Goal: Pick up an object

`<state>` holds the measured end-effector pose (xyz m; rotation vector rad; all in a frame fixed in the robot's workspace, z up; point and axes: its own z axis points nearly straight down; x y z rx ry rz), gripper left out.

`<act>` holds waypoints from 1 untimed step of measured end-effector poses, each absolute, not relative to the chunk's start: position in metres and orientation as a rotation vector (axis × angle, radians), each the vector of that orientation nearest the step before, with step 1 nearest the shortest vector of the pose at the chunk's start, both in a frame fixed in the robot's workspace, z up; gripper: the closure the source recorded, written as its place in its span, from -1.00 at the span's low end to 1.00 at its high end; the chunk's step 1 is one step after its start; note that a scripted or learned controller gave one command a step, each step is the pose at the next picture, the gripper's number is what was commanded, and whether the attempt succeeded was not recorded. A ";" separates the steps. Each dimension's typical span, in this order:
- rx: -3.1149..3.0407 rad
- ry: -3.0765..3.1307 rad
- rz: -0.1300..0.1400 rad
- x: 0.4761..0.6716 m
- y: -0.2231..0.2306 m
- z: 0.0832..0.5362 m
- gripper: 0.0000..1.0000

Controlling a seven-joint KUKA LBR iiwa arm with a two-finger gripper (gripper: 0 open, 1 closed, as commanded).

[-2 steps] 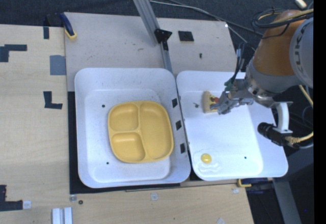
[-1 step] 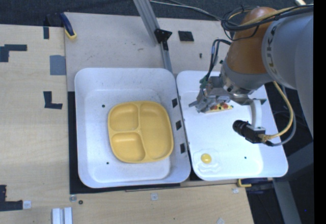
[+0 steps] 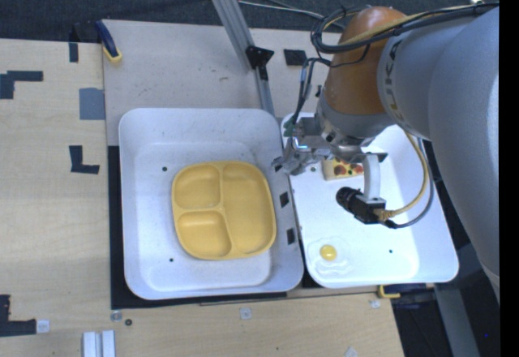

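Lying at the lower middle of the frame, in the near part of the right bin [image 3: 422, 262], is a fried egg toy [image 3: 329, 256], white with a yellow yolk. It sits near the bin's left wall and touches nothing else. A little higher in the same bin, a black part [image 3: 357, 204] with a yellow hose [image 3: 413, 205] hangs from the arm, above the bin floor. To the left, the left bin [image 3: 146, 152] carries a yellow plate [image 3: 222, 208] with three compartments; the plate lies flat in the middle of this bin, turned a little.

Higher, about the middle of the frame, the tool [image 3: 302, 154] is over the border between the two bins, at the upper left corner of the right bin. I cannot tell if its fingers are wide or narrow, because the wrist covers them, and no object is visible between them. Just beside the tool, to its right, a small thing [image 3: 345, 168] with red and yellow colours is partly hidden under the wrist; what it is I cannot say. The egg is well apart from the tool.

Farther, the grey arm [image 3: 454, 88] with its orange band [image 3: 361, 63] fills the upper right. A grey pole [image 3: 231, 15] goes slanted from the top to the far edge of the bins. On the table [image 3: 49, 209], a blue and yellow clamp [image 3: 108, 40] is at the upper left.
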<state>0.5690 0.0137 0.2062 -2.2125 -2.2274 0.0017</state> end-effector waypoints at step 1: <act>-2.214 -2.227 -0.002 0.587 0.056 0.218 1.00</act>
